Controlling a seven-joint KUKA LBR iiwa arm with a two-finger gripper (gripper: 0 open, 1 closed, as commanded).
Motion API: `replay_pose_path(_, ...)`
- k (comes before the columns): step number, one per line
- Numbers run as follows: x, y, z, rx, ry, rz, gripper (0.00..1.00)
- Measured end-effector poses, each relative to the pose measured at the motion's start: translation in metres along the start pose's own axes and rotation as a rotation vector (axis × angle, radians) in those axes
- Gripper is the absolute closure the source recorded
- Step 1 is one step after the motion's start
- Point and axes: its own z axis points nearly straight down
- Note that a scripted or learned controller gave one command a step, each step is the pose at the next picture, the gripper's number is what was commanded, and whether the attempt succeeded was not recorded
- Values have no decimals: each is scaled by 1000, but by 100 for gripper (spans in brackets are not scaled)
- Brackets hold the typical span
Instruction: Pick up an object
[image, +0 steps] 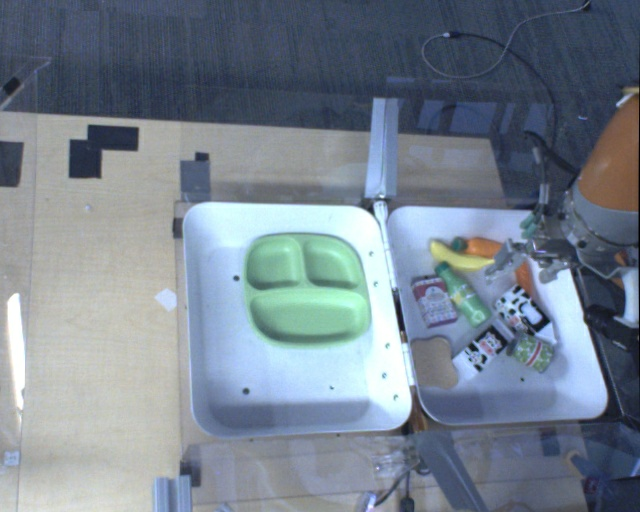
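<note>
Nearest the camera, a tan round piece (435, 362) lies at the right bin's (500, 405) near-left corner. Farther back, the gripper (527, 250) hangs over that bin's far right side, above an orange carrot-like toy (482, 246); whether it is spread or pinching anything cannot be told. Just left lie a yellow banana (458, 258), a green bottle (465, 297), a red carton (433, 301), and two black-and-white cartons (524, 310). A green divided tray (305, 288) sits in the left bin (215, 330).
</note>
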Motion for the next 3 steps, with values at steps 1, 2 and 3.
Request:
replay_pose_path(1,22,41,118,-18,-3,-44,0)
replay_pose_path(2,24,43,109,-21,0,-44,100)
replay_pose_path(3,114,50,-4,-2,0,14,100)
